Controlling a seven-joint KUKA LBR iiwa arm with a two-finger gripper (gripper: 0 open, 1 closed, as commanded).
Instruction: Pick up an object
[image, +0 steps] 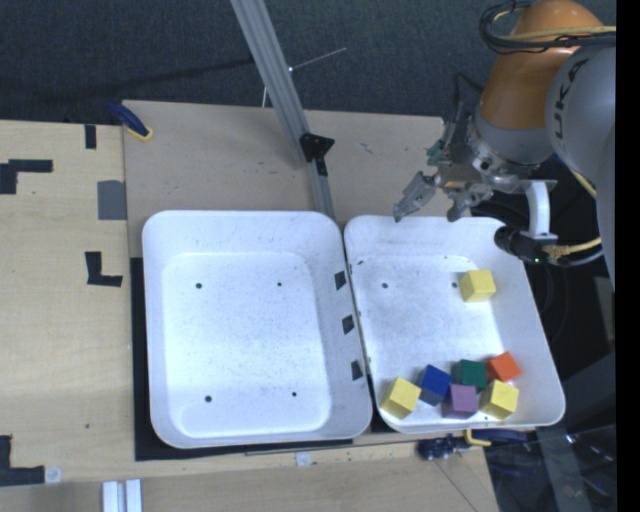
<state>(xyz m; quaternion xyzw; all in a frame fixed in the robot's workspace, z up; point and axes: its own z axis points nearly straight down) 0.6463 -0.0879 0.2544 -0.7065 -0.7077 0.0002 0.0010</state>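
Yellow is the colour to watch here: a lone small yellow cube (477, 285) sits by itself in the right-hand shallow white plastic bin (420, 260), toward its far right side, and it's the closest pickable thing to the two-finger gripper (432, 203). The gripper hangs over the bin's far rim with its fingers spread and nothing between them, so the cube lies nearer to the camera and a bit to the right of it, near but not touching. Being a cube, it has no real long axis to line up with, though it looks turned slightly. The rest of the blocks are bunched in the near right corner: another yellow cube (402, 396), a blue cube (435, 382), a green cube (468, 373), a purple cube (463, 399), an orange cube (505, 366) and a third yellow block (501, 399), all packed close or touching, which I'd guess makes them awkward. Nothing blocks the lone one. The left-hand white bin (240, 330) holds no blocks.
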